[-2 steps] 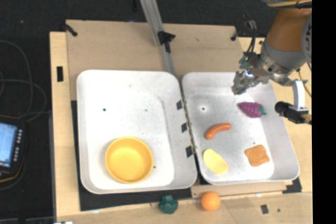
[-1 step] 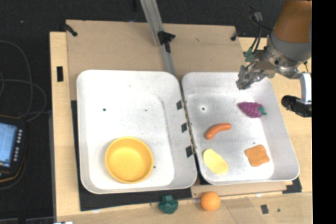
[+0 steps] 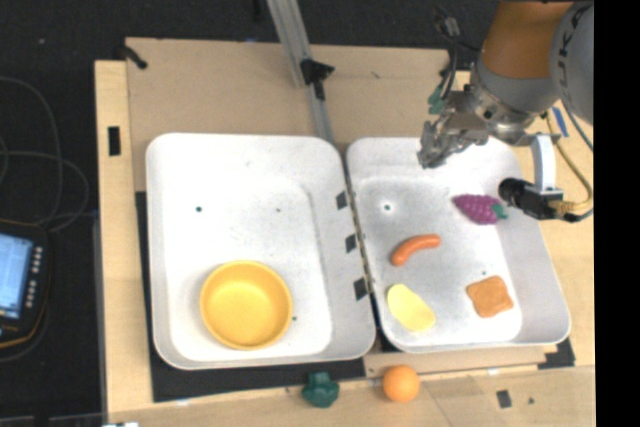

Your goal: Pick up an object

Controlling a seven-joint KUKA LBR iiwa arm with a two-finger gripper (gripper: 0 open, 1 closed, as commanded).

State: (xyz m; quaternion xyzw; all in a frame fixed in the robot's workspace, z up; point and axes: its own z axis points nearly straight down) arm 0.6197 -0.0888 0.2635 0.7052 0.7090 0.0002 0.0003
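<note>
Above the right bin's (image 3: 520, 315) far rim, the pincer (image 3: 437, 153) hangs from the bent arm (image 3: 525, 35), its opening unclear. Nearest in the bin lie purple grapes (image 3: 478, 208) and a sausage (image 3: 414, 248).

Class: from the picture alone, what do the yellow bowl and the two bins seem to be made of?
Bowl: probably plastic, an even, saturated yellow with a soft sheen and a smooth rounded rim. Bins: likely moulded plastic, matt white, with rounded corners and shallow sloped walls, speckled with small dark marks.
</note>
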